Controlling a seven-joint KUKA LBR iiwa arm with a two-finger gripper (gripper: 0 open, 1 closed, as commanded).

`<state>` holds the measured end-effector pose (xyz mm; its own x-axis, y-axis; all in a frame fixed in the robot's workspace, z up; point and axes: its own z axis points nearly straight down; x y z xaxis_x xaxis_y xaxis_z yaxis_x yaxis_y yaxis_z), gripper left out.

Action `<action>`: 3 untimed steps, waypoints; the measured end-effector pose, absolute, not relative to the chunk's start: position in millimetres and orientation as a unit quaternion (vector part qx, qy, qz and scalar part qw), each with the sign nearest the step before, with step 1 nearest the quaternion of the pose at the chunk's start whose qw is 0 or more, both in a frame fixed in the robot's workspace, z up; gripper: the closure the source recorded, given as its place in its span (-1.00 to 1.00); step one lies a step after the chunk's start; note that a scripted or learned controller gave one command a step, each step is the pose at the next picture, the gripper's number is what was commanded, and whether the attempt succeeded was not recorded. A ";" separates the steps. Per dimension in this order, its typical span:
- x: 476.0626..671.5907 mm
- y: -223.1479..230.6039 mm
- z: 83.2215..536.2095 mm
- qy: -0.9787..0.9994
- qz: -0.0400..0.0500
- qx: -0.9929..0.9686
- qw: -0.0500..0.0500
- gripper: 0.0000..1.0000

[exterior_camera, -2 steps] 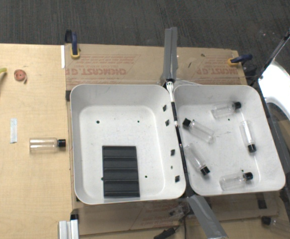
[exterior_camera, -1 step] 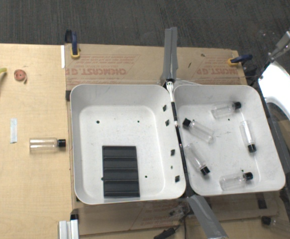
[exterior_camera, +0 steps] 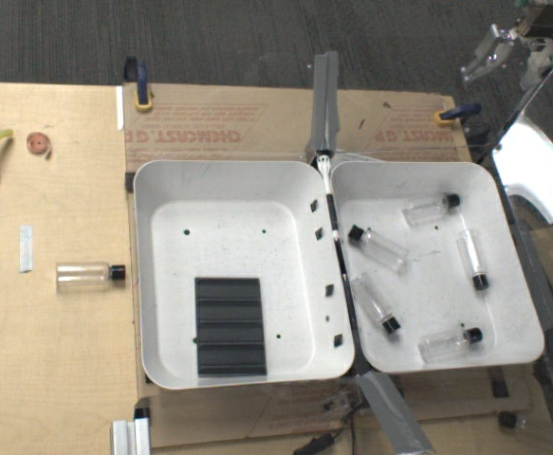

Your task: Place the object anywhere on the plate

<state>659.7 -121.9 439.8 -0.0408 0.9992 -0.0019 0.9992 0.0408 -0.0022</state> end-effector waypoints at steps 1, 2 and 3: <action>645.7 -222.9 439.7 -0.604 0.002 -0.797 0.000 -1.00; 659.5 -160.2 439.6 -0.532 0.002 -0.847 0.001 -1.00; 602.3 -215.3 440.1 -0.439 0.002 -0.898 0.000 -1.00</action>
